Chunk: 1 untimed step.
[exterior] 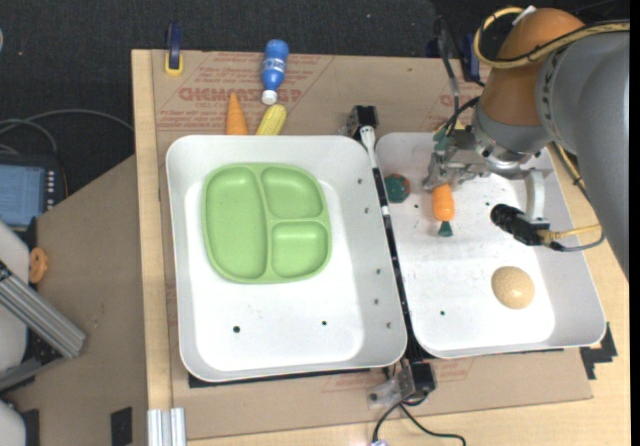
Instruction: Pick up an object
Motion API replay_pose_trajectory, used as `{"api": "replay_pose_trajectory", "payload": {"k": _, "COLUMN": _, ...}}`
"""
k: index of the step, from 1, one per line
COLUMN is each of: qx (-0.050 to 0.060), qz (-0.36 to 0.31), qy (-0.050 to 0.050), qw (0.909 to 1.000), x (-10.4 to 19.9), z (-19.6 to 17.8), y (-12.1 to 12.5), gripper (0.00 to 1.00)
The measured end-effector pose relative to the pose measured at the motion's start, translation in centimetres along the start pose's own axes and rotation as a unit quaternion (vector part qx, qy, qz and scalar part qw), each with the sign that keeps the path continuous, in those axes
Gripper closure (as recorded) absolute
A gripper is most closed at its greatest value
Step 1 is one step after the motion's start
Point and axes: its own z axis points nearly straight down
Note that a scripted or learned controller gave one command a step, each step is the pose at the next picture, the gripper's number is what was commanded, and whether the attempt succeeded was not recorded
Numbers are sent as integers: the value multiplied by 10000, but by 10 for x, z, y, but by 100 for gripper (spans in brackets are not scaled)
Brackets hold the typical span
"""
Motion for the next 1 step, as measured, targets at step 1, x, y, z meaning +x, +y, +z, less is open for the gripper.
{"api": "replay_pose_trajectory", "payload": {"k": 1, "qx": 38, "qz": -33, "qy": 35, "qw": 10000, "x": 76, "z": -93, "y": -71, "gripper": 100}}
